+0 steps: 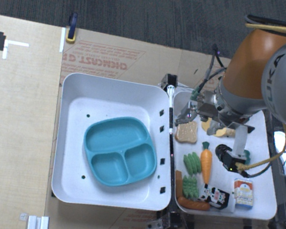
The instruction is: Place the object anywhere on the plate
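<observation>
One blue plate [119, 151] in left bin [70, 126]; right bin [257, 209]: one carrot [206, 164], one toast slice [186, 132], possibly two lettuce pieces [191, 174]. Gripper [191, 114] state: cannot tell.

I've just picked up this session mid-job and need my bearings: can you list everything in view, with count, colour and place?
bins: 2, white, side by side on the bench
plate: 1, blue, three compartments, in the left bin
toast slice: 1, tan, right bin, top
carrot: 1, orange, right bin, middle
green vegetables: 2, green, right bin, left of the carrot
sausage: 1, reddish brown, right bin, bottom edge
small carton: 1, white and orange, right bin, lower right
yellow piece: 1, pale yellow, beneath the arm
arm: 1, grey with orange band
gripper: 1, above the toast slice
</observation>
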Available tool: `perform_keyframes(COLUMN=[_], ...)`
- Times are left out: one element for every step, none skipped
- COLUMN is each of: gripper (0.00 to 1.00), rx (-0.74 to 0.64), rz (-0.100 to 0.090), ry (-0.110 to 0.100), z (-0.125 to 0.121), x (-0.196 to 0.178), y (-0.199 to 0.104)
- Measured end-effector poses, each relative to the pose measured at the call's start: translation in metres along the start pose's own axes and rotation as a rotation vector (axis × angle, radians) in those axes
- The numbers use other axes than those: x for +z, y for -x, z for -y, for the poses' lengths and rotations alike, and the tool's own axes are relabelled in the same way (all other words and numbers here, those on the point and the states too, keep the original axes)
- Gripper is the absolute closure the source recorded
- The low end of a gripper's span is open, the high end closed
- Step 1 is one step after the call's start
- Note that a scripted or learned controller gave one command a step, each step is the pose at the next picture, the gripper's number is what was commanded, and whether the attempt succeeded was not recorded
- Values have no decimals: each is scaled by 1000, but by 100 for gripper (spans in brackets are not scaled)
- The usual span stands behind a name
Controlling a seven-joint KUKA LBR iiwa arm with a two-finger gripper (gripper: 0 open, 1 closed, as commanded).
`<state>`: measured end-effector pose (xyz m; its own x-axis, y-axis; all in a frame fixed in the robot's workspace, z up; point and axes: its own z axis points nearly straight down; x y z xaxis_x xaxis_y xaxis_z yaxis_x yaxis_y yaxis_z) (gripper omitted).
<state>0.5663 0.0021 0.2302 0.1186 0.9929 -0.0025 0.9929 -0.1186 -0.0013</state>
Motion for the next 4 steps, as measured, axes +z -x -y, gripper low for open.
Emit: perform_keyframes(gripper=[100, 100, 100, 0], rx=[-4, -211, -86, -85], rz=[3, 0, 1, 1], ry=[-2, -1, -4, -3], z=[-1, 36, 73, 73], x=[-8, -4, 32, 32], y=[1, -71, -123, -123])
